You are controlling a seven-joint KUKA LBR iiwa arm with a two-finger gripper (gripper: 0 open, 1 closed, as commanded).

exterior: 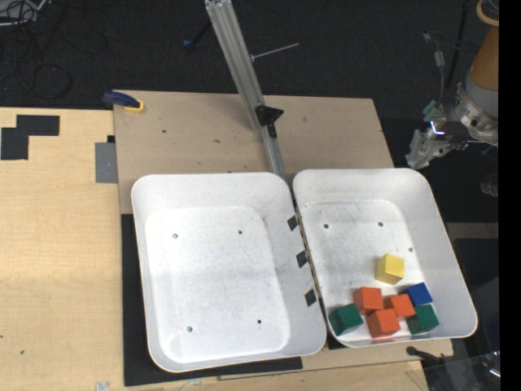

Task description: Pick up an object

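The gripper (423, 147) is hanging at the end of the grey arm (480, 96), just outside the far right corner of the right bin (423, 187) and above the dark edge of the surface (203, 133); nothing is sitting between its fingers, though whether it is released or clenched cannot be told at this size.

All the blocks are lying well away from the gripper, toward the camera, gathered in the near corner of the right bin. The yellow block (391, 268) is sitting closest to the gripper, a little apart from the rest. Beyond it, the blue block (419, 293), three orange blocks (369, 298) (401, 305) (383, 322) and two green blocks (347, 318) (423, 320) are crowding together, several touching.

The left bin (159, 194) is lying farther off, beside the right bin. A slanted metal rail (240, 59) is rising from between the two bins, off to the gripper's side.
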